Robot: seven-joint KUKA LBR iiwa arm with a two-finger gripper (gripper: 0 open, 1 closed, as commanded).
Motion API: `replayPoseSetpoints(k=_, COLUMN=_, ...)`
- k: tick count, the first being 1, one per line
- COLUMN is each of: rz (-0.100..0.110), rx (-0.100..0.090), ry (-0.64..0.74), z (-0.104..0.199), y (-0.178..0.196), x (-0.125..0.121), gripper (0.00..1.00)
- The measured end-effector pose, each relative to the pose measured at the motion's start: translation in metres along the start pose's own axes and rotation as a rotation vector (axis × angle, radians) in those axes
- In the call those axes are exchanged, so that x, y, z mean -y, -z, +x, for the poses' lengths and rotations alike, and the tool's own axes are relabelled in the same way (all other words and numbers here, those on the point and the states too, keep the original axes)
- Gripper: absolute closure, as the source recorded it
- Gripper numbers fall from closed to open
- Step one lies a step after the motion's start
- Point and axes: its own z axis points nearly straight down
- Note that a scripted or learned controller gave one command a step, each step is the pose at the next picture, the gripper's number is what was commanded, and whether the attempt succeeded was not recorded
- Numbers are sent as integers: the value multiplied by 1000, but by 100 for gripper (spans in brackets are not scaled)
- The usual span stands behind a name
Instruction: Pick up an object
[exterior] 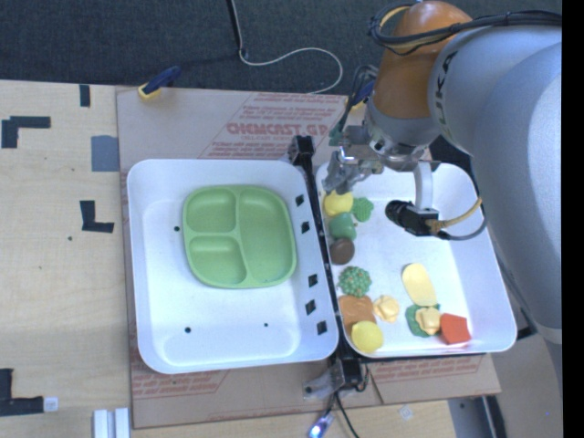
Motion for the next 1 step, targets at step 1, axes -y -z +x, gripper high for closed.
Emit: replayPoseSetpoints(k=1, rz=-5, rx=-1, ry=3, z=39, y=64, x=-20, gripper=100)
